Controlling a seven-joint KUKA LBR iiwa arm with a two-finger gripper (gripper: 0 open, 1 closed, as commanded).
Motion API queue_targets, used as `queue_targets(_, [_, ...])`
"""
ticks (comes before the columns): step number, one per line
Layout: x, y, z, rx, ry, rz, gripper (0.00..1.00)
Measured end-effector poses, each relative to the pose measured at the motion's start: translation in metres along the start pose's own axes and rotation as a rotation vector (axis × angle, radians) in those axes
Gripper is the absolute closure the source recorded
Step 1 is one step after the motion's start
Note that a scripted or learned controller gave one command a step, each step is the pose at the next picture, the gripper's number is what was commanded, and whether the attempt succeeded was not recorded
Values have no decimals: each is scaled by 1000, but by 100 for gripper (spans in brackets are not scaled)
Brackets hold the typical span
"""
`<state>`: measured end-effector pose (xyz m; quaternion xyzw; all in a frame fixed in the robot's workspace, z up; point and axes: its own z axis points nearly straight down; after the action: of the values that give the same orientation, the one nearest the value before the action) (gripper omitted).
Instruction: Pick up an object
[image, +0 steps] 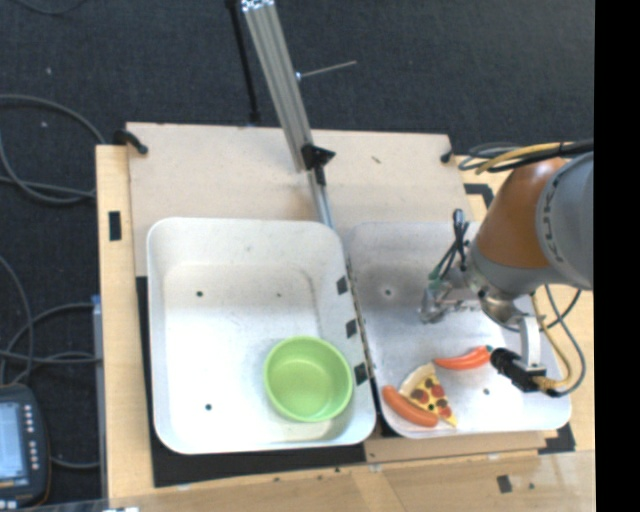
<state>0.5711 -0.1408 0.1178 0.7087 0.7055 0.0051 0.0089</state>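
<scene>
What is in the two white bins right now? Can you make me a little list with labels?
left bin: a green bowl, near its front right corner
right bin: a pizza slice toy, a hot dog touching the pizza's front, an orange chili pepper just behind the pizza
pincer: over the right bin, holding nothing visible
arm: reaches in from the right

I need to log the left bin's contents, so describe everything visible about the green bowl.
The green bowl is round, light lime green, with a smooth matte look like plastic. It stands upright, mouth up, and nothing shows inside it. It sits in the left bin, near that bin's front right corner, close to the wall that meets the right bin. It rests on the bin floor. The gripper is over the other bin, away from it.
</scene>
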Motion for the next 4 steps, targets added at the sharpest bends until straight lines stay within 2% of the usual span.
queue_targets(1, [-7,11,-53,13,4,-7,100])
queue_targets(2, [-9,11,-97,13,4,-8,100])
queue_targets(3, [-10,13,-121,15,5,-8,100])
queue_targets(4, [45,23,-112,20,6,-12,100])
